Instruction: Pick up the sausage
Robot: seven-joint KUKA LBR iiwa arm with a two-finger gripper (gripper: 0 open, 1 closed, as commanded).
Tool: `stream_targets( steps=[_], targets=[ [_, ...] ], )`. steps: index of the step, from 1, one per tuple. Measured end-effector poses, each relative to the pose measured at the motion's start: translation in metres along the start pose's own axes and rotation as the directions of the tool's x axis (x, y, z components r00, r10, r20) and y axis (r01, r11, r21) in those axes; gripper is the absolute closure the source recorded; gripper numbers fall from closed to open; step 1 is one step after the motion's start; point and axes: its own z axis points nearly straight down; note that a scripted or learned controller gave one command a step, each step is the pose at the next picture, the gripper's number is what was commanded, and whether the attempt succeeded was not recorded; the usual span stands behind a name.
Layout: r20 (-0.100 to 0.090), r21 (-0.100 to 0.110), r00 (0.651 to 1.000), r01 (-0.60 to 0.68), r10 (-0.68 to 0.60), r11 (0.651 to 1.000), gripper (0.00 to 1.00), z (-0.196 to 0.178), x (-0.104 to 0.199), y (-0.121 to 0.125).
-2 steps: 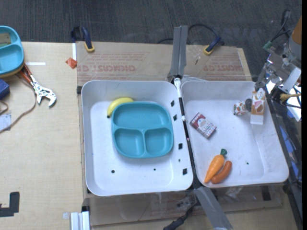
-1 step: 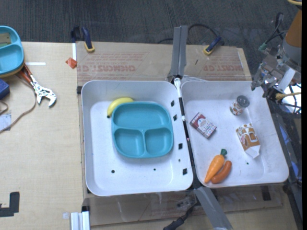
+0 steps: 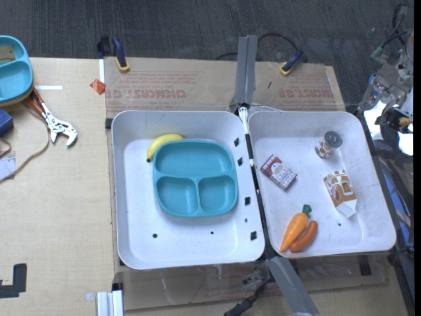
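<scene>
Toward 6 o'clock in the right bin [image 3: 368, 143] lies one sausage [image 3: 307, 236], touching one carrot [image 3: 293, 232] on its 9 o'clock side. The same bin holds one red card box [image 3: 278, 172], one small jar [image 3: 327, 144] and one tilted carton [image 3: 341, 192]. The left bin [image 3: 128, 196] holds one teal plate [image 3: 195, 178] and one banana [image 3: 163, 142]. The arm [image 3: 396, 78] sits at 3 o'clock, beyond the rim. Whether its gripper [image 3: 388, 110] is open or closed cannot be told. Bare floor surrounds the sausage from 12 to 5 o'clock.
</scene>
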Motion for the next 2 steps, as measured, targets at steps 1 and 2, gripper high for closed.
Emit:
stream_targets(
  steps=[1,2],
  targets=[
    [0.001,0.002,0.996,-0.089,0.089,0.996,1.00,0.049,0.035,-0.008],
    [0.000,0.000,0.997,-0.071,0.071,0.997,1.00,-0.017,-0.001,-0.003]
  ],
)
